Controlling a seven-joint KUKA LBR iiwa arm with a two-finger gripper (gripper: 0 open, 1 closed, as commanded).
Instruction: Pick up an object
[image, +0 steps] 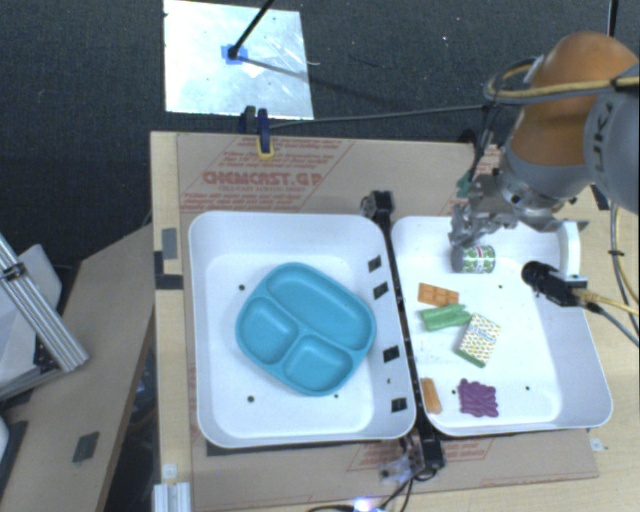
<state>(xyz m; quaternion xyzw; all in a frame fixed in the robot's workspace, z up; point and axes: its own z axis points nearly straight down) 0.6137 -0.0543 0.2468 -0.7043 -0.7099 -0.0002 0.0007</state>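
The pincer (472, 240) hangs low over the right bin (580, 350) near its far edge, touching a small green can (478, 260); its opening cannot be told.

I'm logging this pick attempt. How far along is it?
Done: the arm has reached over the right white bin, and its gripper sits right above the small green-and-white can at the back of it. In hand: nothing visibly lifted; the can seems to rest on the bin floor. Left: securing and raising an object. The orange waffle piece, green block and purple grape cluster lie untouched.
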